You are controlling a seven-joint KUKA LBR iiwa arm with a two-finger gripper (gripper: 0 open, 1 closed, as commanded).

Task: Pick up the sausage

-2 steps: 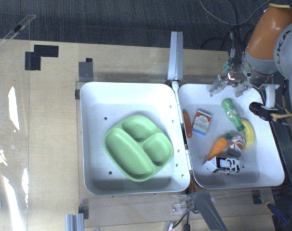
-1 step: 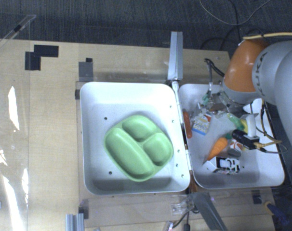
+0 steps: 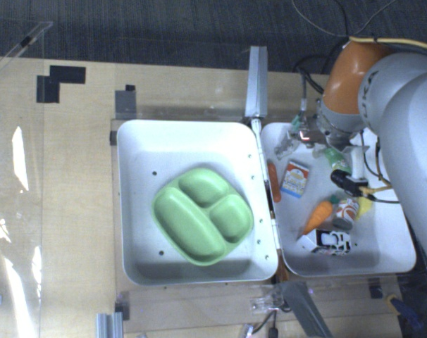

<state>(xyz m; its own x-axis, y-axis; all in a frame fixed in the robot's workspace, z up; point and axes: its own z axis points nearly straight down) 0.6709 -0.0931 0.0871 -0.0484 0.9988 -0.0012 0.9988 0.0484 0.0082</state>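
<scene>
Grey arm, orange band above the wrist, enters from 3 o'clock. The hand (image 3: 303, 136) is over the right bin (image 3: 390, 252), at that bin's 11 o'clock corner near the far wall. Whether the hand is wide or narrow cannot be told from this view, and nothing is seen held in it.

Right bin, contents noted outward from the hand:
- Sausage (image 3: 273, 182): reddish, lying lengthwise on a 12-to-6 line against the bin's 9 o'clock wall. It is at about 7 o'clock from the hand, near it but apart.
- Small carton (image 3: 295, 179): white, orange and blue, just beside the sausage at its 3 o'clock.
- Green item (image 3: 335, 157): at 4 o'clock from the hand, partly under the arm; kind unclear.
- Carrot (image 3: 318, 217): orange, tilted, near the bin's middle.
- Black-and-white item (image 3: 333, 241): at the bin's 6 o'clock, just beside the carrot's lower end; kind unclear.

Left bin (image 3: 139, 160): holds one green divided plate (image 3: 203, 215) with three compartments, set slightly toward 6 o'clock of centre. The compartments hold nothing.

Both bins sit side by side on the pale wooden desk (image 3: 58, 189).
</scene>
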